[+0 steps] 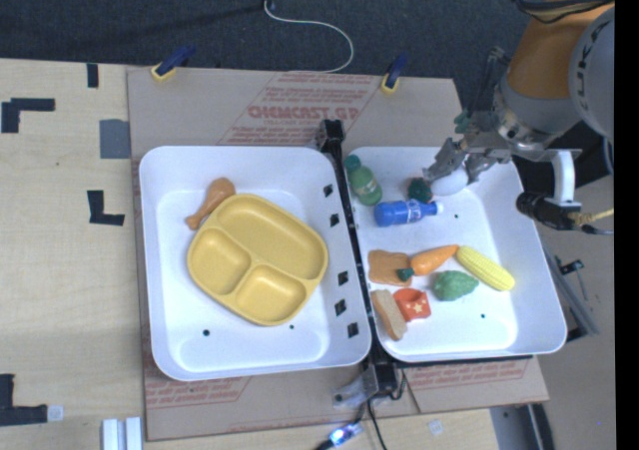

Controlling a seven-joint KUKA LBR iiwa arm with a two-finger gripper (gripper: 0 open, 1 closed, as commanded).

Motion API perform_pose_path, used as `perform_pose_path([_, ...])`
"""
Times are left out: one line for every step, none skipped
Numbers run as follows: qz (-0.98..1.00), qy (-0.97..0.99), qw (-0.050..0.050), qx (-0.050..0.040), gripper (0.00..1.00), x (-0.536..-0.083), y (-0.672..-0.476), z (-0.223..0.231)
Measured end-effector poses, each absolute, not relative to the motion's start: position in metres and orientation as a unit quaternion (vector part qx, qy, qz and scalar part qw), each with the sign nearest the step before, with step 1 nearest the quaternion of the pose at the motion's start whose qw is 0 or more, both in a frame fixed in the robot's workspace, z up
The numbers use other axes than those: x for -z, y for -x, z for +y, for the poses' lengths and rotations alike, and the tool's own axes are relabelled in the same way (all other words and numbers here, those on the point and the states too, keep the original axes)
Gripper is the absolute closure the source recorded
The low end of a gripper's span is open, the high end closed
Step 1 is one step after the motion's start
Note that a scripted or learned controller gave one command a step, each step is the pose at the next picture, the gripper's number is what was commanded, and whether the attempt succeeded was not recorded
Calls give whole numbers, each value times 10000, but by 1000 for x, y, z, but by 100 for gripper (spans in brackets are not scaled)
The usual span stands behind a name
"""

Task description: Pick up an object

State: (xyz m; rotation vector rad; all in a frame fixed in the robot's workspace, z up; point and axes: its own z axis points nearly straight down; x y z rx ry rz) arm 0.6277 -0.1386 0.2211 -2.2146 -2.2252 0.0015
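Toys crowd the right bin point(529, 328), and any of them would serve as the object to pick up. Nearest the gripper point(446, 179) are a blue bottle point(404, 211) lying on its side, a green bottle point(362, 185) against the divider, and a small dark green piece point(418, 188) just beside the fingertips. Further toward the front lie a carrot point(435, 259), a corn cob point(485, 268), a green vegetable point(455, 285), an orange slab point(389, 266), a red piece point(413, 305) and a slice of bread point(386, 315). The left bin point(165, 338) carries a yellow divided plate point(258, 258) with a drumstick point(209, 202) touching its far rim.

The gripper hangs low over the far part of the right bin, its pale tip close above the floor between the small dark green piece and the cap end of the blue bottle. Whether the fingers are spread or pressed together cannot be told from this slant — nothing is visibly caught between them.

The risk here is the crowding. The fingers sit between two toys rather than squarely over one, so a close could pinch only an edge, or nudge the blue bottle — a round thing on its side, likely to roll away. The small dark green piece could also be pushed aside instead of gripped, leaving the gripper to rise with nothing.
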Motion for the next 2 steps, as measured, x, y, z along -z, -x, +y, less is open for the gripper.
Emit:
perform_pose_path([-7093,7049,18,-6,100,-211,-622,-83])
perform_pose_path([-7091,7051,14,-4,100,-208,-619,-38])
